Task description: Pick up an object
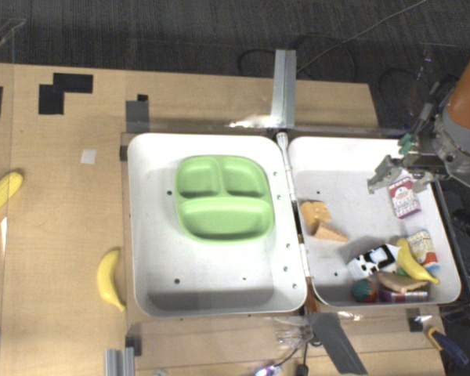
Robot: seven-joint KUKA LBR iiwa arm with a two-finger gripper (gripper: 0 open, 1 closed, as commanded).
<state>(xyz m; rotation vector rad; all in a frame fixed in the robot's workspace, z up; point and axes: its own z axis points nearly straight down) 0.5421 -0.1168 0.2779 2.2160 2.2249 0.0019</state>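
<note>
floor (141, 14): dark grey carpet | bench (55, 233): light wood | cables (360, 34): black, on carpet

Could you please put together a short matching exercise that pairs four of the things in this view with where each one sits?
Things:
1. green divided plate
2. tan wedge-shaped piece
3. small red and white carton
4. banana on the bench

Places:
A. right bin, near its left wall
B. outside the bins, on the wooden bench left of the left bin
C. middle of the left bin
D. right bin, near its right wall, just below the gripper

Pairs: 1-C, 2-A, 3-D, 4-B
</note>
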